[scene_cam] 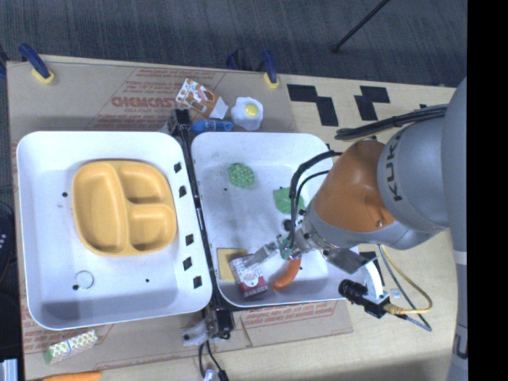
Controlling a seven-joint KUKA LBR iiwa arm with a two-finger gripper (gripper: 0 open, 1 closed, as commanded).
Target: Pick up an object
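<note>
- In the left bin (32, 213) you see a yellow divided tray (123, 206).
- In the right bin (208, 213), a green ball (241, 175) lies toward the far side.
- At its near edge, a red packet (252, 280) and an orange carrot (286, 274) sit just beside the gripper (274, 254).
- You cannot tell how wide the gripper stands.

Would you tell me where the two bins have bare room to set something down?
Left bin: bare floor below the yellow tray. Right bin: bare along its left wall, below the green ball. Crowded: near corner, around the gripper, carrot and red packet.
</note>
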